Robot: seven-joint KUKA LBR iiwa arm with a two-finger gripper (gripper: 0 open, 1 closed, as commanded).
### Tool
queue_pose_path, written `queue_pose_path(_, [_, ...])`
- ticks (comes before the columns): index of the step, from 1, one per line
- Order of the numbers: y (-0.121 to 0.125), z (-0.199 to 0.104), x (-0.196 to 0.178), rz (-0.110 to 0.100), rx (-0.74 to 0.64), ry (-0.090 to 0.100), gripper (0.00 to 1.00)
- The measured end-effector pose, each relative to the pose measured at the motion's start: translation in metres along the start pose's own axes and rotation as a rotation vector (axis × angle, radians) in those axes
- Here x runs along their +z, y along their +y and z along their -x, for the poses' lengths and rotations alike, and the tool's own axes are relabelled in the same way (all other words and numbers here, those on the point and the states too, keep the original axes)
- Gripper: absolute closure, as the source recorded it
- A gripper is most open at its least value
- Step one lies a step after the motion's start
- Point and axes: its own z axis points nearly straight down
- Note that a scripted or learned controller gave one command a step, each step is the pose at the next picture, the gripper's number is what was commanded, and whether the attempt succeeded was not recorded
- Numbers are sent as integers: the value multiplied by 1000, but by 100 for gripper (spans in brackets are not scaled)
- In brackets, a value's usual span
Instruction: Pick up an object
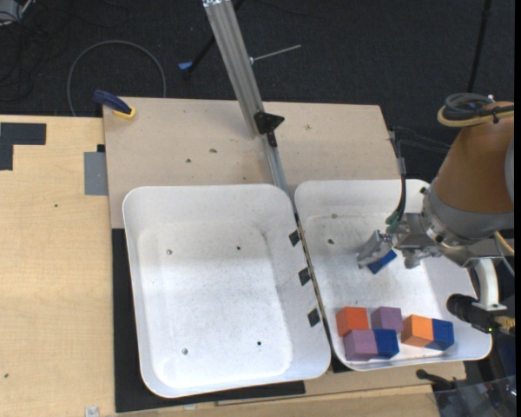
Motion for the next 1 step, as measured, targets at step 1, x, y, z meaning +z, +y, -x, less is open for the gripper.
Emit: queue_pose_path(1, [60, 39, 123, 2, -4, 0, 0])
